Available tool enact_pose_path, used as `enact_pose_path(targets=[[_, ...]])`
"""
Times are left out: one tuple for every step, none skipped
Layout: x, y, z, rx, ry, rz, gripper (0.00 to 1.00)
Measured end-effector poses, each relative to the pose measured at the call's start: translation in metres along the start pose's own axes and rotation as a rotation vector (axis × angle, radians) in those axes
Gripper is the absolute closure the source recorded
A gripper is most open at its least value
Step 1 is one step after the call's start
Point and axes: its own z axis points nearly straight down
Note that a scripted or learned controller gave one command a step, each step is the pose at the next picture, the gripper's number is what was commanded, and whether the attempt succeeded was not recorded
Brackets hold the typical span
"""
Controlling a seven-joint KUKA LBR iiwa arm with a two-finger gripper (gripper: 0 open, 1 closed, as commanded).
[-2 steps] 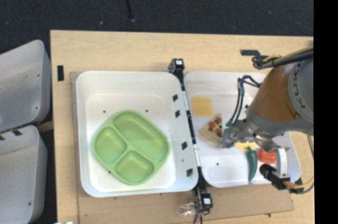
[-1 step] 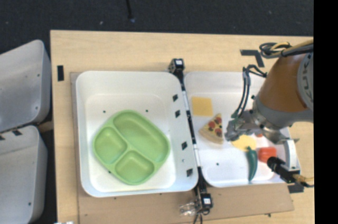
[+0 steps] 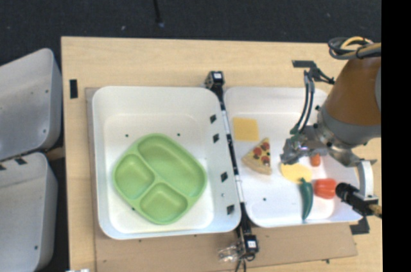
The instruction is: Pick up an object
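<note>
On the pale wooden tabletop (image 3: 77,65), the right shallow white bin (image 3: 270,104) holds five toy foods: nearest, one green pepper (image 3: 306,199) and one red-orange piece (image 3: 325,187) by the front rim, then one yellow piece (image 3: 295,172), one pizza slice (image 3: 259,157) and one flat yellow cheese square (image 3: 245,129). The pincer (image 3: 294,152) hangs just above the yellow piece; open or clenched, I cannot tell. The left white bin (image 3: 103,123) holds one green three-compartment plastic tray (image 3: 160,178), with bare floor along its far side.
</note>
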Motion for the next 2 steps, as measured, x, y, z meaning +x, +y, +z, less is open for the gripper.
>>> enact_pose_path(targets=[[-0.001, 0.002, -0.025, 0.001, 0.000, 0.000, 1.00], [0.048, 0.030, -0.016, 0.004, 0.002, -0.004, 1.00]])
